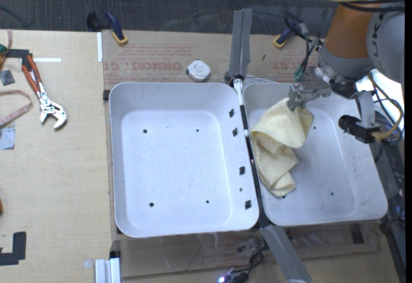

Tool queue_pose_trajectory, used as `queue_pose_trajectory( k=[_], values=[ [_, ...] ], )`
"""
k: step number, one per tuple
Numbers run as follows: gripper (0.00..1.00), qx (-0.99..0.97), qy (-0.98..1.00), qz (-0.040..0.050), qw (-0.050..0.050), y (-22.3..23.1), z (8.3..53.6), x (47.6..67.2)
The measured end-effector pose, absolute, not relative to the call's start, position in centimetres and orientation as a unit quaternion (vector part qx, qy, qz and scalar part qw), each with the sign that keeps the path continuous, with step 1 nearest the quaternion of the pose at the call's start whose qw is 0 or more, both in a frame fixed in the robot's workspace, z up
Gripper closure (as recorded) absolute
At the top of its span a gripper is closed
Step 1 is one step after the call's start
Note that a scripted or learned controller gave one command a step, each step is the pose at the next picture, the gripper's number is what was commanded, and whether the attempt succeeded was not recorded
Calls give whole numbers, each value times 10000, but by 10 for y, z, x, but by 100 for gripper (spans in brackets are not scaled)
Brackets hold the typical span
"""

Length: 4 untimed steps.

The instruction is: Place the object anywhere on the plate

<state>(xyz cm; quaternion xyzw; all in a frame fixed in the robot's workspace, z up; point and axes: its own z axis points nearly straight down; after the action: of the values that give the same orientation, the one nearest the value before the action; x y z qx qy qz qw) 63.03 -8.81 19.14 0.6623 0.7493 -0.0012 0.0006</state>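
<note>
You are looking down on two white bins side by side on the bench: the left bin [129,146] and the right bin [347,191], with a grey divider bar [241,50] running up from between them. Your arm [360,18] comes in from the right, its orange band above the wrist. The gripper [299,100] sits over the upper left part of the right bin, clenched on the top edge of the cloth [278,150]. The cloth, pale yellow, hangs from that pinch and drapes down in folds, its lower end resting on the bin floor near the left wall. On the wooden benchtop to the far left lies a wrench [48,108], and a small white disc [199,70] sits just above the left bin.
</note>
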Motion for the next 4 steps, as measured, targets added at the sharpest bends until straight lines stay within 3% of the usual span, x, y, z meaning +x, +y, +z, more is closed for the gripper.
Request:
queue_pose_trajectory(
  k=[1, 2, 4],
  values=[
    [100, 6616, 7499, -5, 8, -89, 232, 631],
    [100, 4997, 8662, -8, -4, -41, 228, 605],
    [100, 1274, 9919, -1, 1, 46, 238, 570]
  ],
)
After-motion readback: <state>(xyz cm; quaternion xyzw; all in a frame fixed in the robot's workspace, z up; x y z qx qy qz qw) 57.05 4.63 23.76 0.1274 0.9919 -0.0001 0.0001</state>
